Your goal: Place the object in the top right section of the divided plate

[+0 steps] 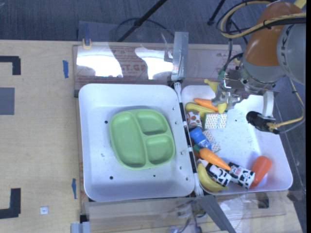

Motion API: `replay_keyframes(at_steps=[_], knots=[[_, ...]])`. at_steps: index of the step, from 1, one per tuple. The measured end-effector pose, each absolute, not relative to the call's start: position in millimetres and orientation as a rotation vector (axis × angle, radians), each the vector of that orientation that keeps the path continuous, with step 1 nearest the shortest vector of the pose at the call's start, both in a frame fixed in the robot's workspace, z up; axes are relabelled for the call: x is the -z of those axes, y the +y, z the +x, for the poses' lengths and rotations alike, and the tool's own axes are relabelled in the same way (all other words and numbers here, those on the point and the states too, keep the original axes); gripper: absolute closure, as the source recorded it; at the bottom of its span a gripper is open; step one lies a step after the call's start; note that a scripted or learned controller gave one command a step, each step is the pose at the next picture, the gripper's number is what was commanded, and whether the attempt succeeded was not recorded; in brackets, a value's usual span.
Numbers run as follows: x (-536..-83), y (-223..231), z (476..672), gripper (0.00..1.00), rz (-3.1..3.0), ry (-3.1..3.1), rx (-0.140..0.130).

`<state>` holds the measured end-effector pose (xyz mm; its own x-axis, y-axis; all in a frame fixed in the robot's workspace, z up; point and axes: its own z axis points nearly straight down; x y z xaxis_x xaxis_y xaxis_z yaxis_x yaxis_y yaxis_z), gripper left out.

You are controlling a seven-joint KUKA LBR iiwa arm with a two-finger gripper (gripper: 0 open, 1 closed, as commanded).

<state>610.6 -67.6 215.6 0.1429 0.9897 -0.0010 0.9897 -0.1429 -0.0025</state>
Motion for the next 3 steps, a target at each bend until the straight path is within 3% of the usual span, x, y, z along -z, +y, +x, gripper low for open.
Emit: replay_keyframes(at_steps=[1,2,3], knots=[[-300,-75,613.4,1.00,-2.492,-1.915,-0.001],[-300,-74,613.4,0.00,-2.491,-1.916,-0.001],[-270,44,604.6,0.00,-2.426,-1.992,-0.004]])
